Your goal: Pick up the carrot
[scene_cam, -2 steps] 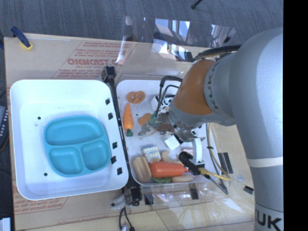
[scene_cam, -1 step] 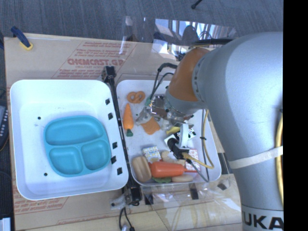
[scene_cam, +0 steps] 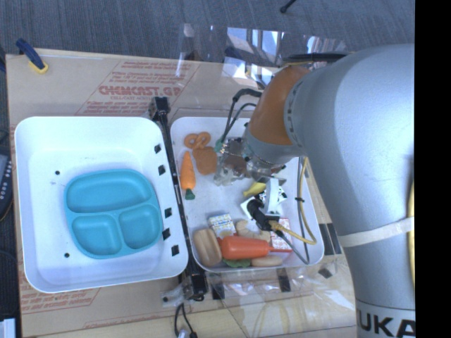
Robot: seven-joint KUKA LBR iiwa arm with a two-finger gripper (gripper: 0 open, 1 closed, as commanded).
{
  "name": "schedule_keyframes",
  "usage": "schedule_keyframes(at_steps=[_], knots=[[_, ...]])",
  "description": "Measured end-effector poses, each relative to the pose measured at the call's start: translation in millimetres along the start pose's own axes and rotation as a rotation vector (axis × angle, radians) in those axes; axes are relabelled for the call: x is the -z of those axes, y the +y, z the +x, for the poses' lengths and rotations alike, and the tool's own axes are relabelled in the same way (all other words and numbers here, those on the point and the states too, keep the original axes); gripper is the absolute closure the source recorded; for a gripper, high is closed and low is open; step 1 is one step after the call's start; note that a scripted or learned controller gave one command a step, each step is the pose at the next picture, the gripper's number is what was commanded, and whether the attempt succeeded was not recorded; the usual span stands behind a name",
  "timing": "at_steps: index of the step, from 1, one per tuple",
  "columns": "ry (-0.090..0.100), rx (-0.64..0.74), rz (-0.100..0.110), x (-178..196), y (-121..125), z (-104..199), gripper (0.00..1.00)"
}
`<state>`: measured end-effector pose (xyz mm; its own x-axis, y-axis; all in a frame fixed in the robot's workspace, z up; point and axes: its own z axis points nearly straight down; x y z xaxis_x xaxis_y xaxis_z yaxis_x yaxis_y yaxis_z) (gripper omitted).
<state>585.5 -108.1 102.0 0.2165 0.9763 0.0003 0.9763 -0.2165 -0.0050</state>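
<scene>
The carrot (scene_cam: 187, 172) is a small orange cone with a green stub at its near end. It lies lengthwise against the left wall of the right bin (scene_cam: 307, 253). My gripper (scene_cam: 227, 167) hangs low over the middle of that bin, about a carrot's length to the right of the carrot and apart from it. The grey arm and orange band (scene_cam: 276, 115) cover the bin's far right part. Nothing shows between the fingertips.
Near the carrot lie a pretzel (scene_cam: 198, 140) and a brown piece (scene_cam: 206, 161). A yellow piece (scene_cam: 254, 187), a small box (scene_cam: 220, 223), a bun (scene_cam: 206, 246) and a long orange-red piece (scene_cam: 244, 247) crowd the near end. The left bin (scene_cam: 39, 139) holds a blue divided tray (scene_cam: 111, 212).
</scene>
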Motion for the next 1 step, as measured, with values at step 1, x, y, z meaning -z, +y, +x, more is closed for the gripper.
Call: schedule_keyframes(at_steps=[1], knots=[[0.005,0.027,-0.011,93.8,-23.1,83.4,1.0]])
